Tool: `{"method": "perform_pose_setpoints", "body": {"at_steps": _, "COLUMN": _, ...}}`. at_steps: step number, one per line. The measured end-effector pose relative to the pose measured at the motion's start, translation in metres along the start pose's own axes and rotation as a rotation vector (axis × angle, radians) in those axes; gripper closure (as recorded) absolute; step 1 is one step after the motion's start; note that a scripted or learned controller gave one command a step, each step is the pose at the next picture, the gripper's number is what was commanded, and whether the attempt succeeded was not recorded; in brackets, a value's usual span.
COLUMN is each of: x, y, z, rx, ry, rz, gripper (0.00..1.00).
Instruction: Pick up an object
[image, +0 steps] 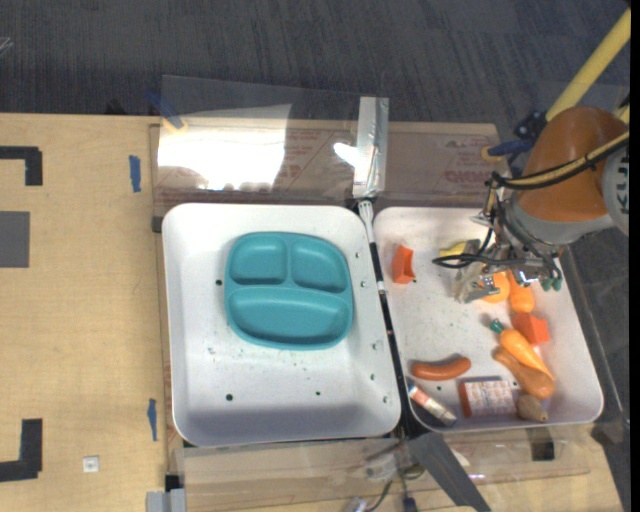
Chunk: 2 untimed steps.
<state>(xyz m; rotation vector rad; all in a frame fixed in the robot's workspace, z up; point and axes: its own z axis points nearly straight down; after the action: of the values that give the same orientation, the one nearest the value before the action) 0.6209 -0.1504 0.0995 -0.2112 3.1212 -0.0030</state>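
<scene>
You have two shallow white plastic bins side by side on the worktop. The left bin holds a smooth teal tray with three compartments, lying flat near its centre. The right bin carries small toy foods: an orange wedge by its left wall, a glossy red sausage toward the front, a small red-labelled can on its side at the front edge, and tapered orange carrots along the right side. Your gripper hangs low over the bin's far right part, above a yellow-orange piece; you cannot tell how the jaws stand
</scene>
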Motion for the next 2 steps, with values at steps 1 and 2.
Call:
{"method": "perform_pose_setpoints", "body": {"at_steps": 1, "x": -0.061, "y": 0.065, "z": -0.114, "rx": -0.001, "ry": -0.008, "rz": -0.015, "gripper": 1.0}}
{"method": "perform_pose_setpoints", "body": {"at_steps": 2, "x": -0.063, "y": 0.086, "z": -0.185, "rx": -0.001, "ry": -0.004, "rz": 0.136, "gripper": 1.0}}
